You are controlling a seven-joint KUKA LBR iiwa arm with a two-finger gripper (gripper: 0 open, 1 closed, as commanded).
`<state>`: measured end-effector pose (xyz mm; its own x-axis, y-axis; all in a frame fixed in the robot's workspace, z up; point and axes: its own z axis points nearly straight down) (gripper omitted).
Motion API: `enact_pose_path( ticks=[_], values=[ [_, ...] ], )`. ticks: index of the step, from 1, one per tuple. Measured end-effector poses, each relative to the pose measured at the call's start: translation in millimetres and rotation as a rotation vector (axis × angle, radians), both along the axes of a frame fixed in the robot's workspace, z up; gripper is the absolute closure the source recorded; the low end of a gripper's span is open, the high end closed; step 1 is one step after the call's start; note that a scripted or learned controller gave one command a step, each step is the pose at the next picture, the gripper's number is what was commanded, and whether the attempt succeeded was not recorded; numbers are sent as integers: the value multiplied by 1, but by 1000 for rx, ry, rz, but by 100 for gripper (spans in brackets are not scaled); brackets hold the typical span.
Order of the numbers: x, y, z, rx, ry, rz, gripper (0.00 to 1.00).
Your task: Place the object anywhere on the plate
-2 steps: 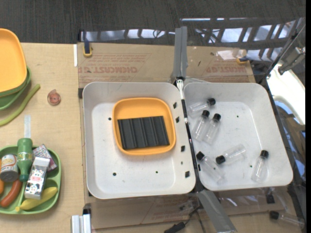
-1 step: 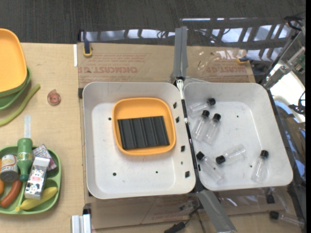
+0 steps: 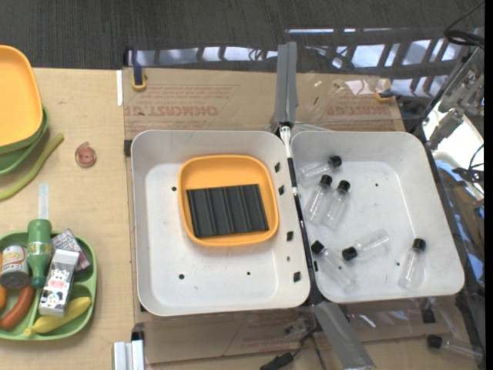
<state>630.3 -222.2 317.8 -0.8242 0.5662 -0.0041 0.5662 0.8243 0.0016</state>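
Observation:
An orange plate (image 3: 189,177) sits in the upper middle of the left white bin (image 3: 223,277). A dark grey ribbed rectangular object (image 3: 228,210) lies flat on the plate and covers most of its floor. The right white bin (image 3: 389,195) holds several clear vials with black caps, among them one (image 3: 320,168) near its top left, one (image 3: 363,245) in the middle and one (image 3: 412,262) at the lower right.
On the bench to the left, a green tray (image 3: 81,314) carries toy food and bottles. Stacked orange and green dishes (image 3: 15,106) sit at the upper left, with a small pink item (image 3: 85,155) beside them. Metal framing (image 3: 462,91) stands at the upper right.

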Motion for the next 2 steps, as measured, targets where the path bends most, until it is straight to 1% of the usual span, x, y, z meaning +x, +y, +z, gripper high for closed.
enact_pose_path(
  ticks=[1,2],
  values=[
    [-20,0,13,0,1,335,0],
    [1,2,-42,-1,0,673,0]
  ],
)
